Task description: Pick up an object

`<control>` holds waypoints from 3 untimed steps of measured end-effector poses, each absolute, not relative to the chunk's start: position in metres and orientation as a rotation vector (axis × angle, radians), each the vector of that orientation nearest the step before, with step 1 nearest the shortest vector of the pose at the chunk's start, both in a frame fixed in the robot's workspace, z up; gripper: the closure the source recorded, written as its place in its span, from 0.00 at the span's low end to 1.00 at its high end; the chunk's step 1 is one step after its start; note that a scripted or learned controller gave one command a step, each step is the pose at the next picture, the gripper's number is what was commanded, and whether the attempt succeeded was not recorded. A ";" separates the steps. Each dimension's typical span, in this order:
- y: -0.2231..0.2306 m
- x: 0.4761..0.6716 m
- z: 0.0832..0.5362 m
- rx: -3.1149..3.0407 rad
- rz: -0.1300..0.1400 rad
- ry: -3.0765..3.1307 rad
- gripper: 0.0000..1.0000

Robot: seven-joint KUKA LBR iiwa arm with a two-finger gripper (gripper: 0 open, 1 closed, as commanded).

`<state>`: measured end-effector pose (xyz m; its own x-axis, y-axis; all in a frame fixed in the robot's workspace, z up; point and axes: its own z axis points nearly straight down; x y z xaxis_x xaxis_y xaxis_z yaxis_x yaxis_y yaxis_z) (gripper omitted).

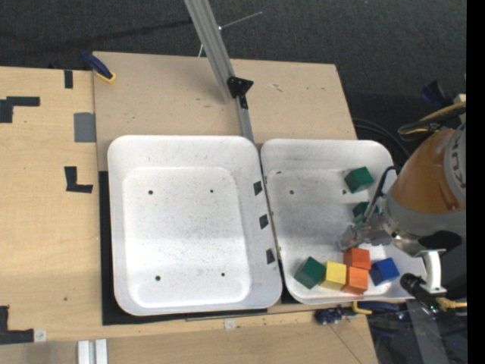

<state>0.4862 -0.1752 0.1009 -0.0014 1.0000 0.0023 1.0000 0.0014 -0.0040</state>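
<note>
- You are looking down on a light wooden bench top (pixel 189 89) set against a dark floor, with a slanted grey metal pole (pixel 216 40) crossing its upper middle.
- Two shallow white plastic bins sit side by side on a black mat; their inner rims touch along the centre line.
- The left white bin (pixel 121 203) holds nothing that you can see, so its whole floor is open room.
- The right white bin (pixel 303 158) has bare floor across its upper-left half; its contents crowd the right wall and the near edge.
- A dark green cube (pixel 358 178) lies near the right wall, apart from the others.
- Along the near rim, a row runs left to right: a second green cube (pixel 309 271), a yellow cube (pixel 336 274), two orange cubes (pixel 357 268) stacked close together, and a blue cube (pixel 385 270). The first four touch or nearly touch; the blue one sits just beside the orange pair.
- The grey arm with its orange band (pixel 424 180) leans in over the right rim.
- The two-finger gripper (pixel 355 233) hangs low inside the right bin, just above the orange cubes and below the lone green cube. You cannot tell whether it is released or clenched; no cube is visibly between its tips.
</note>
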 end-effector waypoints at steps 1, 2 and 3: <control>-0.177 0.486 0.143 -2.222 -0.001 -2.224 1.00; -0.174 0.490 0.205 -2.223 -0.004 -2.228 1.00; -0.173 0.491 0.228 -2.221 -0.001 -2.224 1.00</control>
<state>0.4914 -0.1735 0.2278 -0.0015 1.0000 -0.0005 1.0000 0.0015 0.0017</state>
